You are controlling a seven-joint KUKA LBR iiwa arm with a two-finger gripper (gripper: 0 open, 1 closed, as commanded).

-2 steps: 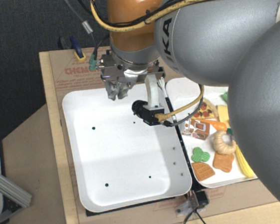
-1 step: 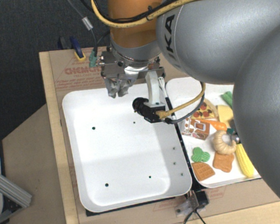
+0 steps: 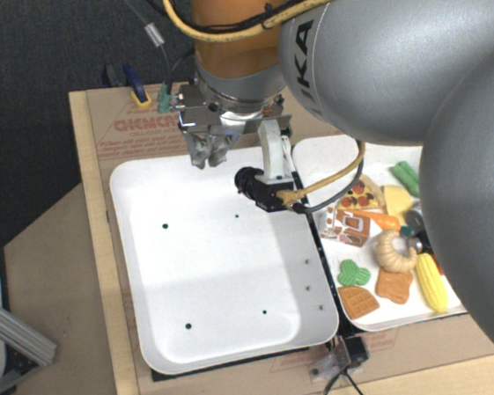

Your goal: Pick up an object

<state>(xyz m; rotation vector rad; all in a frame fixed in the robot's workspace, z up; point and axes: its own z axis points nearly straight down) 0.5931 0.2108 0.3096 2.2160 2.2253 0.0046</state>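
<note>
Grey arm [image 3: 409,67], white bins [image 3: 149,274], cardboard bench [image 3: 97,129]

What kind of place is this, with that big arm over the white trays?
Probably a robotics lab bench: a robot arm hangs over two white bins, the right bin holds toy food such as corn, and cables trail loose.

A cardboard sheet [image 3: 111,252] (red lettering at its far end) underlies both bins — dark floor [image 3: 11,68] beyond.
</note>
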